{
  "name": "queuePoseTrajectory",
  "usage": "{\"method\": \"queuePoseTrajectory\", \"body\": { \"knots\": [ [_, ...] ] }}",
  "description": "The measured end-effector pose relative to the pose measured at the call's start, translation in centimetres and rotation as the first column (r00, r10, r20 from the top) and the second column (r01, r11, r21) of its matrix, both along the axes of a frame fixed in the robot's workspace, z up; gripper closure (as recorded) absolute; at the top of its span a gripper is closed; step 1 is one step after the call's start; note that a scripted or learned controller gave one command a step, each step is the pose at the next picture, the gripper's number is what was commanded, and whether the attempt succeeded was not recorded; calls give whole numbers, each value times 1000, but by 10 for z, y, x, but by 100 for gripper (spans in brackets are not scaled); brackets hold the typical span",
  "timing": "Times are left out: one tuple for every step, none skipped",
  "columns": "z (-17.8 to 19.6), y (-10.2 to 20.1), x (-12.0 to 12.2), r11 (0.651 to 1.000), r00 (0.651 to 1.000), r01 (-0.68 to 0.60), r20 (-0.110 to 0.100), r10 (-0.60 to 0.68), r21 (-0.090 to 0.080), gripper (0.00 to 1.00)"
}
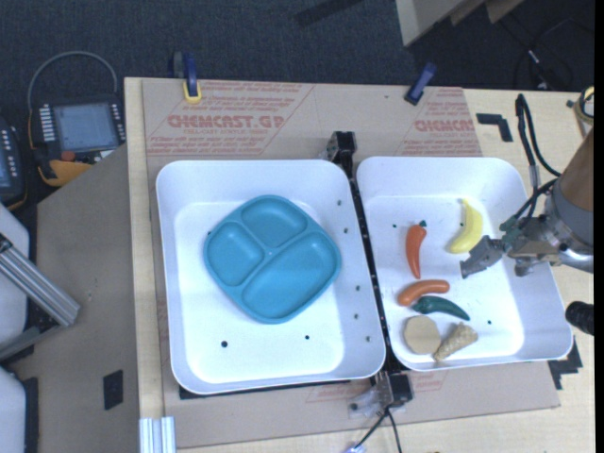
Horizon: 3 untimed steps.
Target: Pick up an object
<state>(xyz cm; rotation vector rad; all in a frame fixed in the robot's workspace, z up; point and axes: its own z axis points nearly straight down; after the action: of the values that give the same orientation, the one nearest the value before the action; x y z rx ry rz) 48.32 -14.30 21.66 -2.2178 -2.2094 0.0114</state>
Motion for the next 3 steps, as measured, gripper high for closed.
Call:
{"method": "queuePoseTrajectory", "body": {
  "knots": [
    [6,0,3,1000,1000,-4,12,4,-3,0],
    [-55,-3,4,1000,1000,-3,10,3,-2,0],
    [-98,-7,2,1000,1000,-3,7,3,0,0]
  ]
}}
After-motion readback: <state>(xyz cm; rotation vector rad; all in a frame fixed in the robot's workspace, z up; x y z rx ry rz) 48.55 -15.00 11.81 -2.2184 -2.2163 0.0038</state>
